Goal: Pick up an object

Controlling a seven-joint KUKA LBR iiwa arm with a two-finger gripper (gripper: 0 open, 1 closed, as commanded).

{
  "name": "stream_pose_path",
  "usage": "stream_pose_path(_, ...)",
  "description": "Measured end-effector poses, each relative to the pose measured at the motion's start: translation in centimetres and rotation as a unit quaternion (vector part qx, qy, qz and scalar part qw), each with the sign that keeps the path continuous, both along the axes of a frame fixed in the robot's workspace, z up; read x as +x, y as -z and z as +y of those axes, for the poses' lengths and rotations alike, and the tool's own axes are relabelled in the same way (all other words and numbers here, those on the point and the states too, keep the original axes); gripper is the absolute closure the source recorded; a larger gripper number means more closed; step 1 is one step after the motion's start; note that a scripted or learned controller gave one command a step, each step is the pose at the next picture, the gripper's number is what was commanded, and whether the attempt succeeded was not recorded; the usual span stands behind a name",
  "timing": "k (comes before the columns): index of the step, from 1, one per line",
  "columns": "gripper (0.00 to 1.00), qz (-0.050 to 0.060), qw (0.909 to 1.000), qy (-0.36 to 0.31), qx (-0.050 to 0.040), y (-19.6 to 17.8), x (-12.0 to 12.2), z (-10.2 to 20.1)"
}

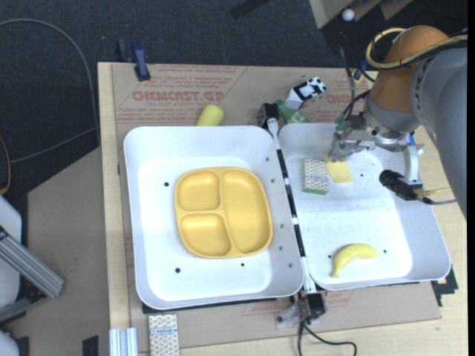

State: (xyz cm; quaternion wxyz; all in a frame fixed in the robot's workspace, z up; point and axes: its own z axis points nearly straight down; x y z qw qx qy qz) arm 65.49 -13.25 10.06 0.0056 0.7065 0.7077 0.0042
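The gripper [339, 151] hangs over the far part of the right bin [415, 232], low above the bin floor, at the end of the grey arm [445, 87] with its orange band [404, 58]. Whether it is open or closed cannot be told, since the wrist body hides the tips from above. Directly beneath and just nearer the camera than the gripper lies a small pale-yellow block [341, 171], touching or nearly touching the gripper's lower end; nothing shows the block to be held. Just to the left of the gripper, beside the block, lies a small patterned packet [315, 176], close to the wall shared by the two bins. Well nearer the camera than the gripper, toward the near rim of the same bin, rests a yellow banana [352, 256]. A black cable connector [397, 184] hangs to the gripper's right. Far to the gripper's left, the left bin [148, 199] bears a yellow sectioned plate [223, 212] with three compartments. Beyond the bins, on the bench [185, 91], a yellow cylinder [211, 115] lies well left of the gripper, and a black-and-white toy [308, 91] stands just beyond it.
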Motion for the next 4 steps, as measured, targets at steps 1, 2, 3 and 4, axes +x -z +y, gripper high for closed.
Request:
stream_pose_path(1,0.0,0.0,1.0,0.0,0.0,0.0,0.0,0.0)
stream_pose_path(2,0.0,0.002,1.0,0.001,-0.001,1.1,-1.1,1.9)
stream_pose_path(3,0.0,0.003,1.0,0.0,0.0006,1.1,1.4,0.9)
stream_pose_path(4,0.0,0.001,1.0,0.001,-0.0002,1.1,-0.5,2.1)
